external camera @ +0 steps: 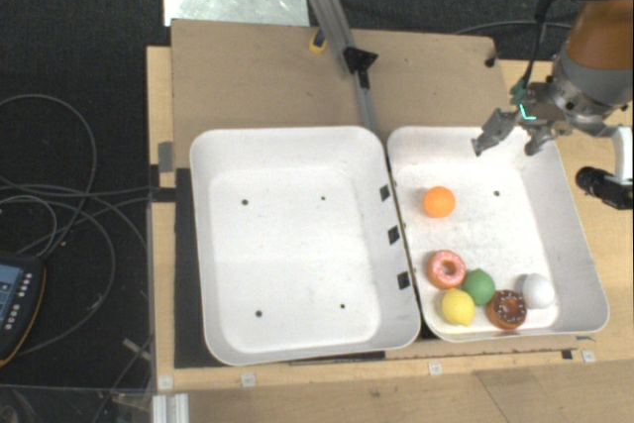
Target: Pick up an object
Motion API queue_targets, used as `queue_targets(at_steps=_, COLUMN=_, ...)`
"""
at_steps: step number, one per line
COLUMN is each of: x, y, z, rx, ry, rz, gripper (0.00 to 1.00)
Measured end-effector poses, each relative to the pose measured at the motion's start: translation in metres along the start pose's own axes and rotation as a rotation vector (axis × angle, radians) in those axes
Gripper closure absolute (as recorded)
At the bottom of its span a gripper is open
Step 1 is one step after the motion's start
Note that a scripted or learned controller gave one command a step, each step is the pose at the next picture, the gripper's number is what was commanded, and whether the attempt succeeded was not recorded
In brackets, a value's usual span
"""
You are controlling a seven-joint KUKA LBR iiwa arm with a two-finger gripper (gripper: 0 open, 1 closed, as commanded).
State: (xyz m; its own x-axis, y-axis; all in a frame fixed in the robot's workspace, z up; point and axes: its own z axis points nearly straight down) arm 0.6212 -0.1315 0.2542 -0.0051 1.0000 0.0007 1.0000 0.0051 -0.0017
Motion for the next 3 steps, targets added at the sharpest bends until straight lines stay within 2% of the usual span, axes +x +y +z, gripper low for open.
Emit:
queue_targets(at_steps=1, x=0.000, y=0.001, z=-0.002, rx=-0.003, ry=-0.001, rz=-0.001, gripper=0.00)
queue_targets(at_steps=2, x=-0.004, y=-0.008, z=0.054, rx=0.002, ry=0.000, rz=0.005, gripper=0.00)
queue_targets(at_steps=3, x=-0.007, y=-0.005, z=0.115, rx=0.002, ry=0.000, rz=0.005, gripper=0.00)
